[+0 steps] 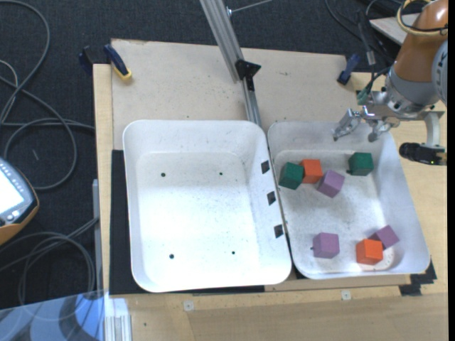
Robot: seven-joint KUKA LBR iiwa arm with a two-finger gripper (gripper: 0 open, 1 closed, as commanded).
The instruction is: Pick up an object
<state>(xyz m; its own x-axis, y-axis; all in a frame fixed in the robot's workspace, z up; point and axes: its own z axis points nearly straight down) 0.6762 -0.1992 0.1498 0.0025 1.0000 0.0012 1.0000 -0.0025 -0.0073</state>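
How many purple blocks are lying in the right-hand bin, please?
3: one beside the orange block near the top, one low centre, one bottom right.

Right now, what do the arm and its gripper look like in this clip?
The grey KUKA arm carries a glossy orange band above the wrist. At its end sits a small silvery metal gripper with thin pale fingers. A looped cable runs over the orange section.
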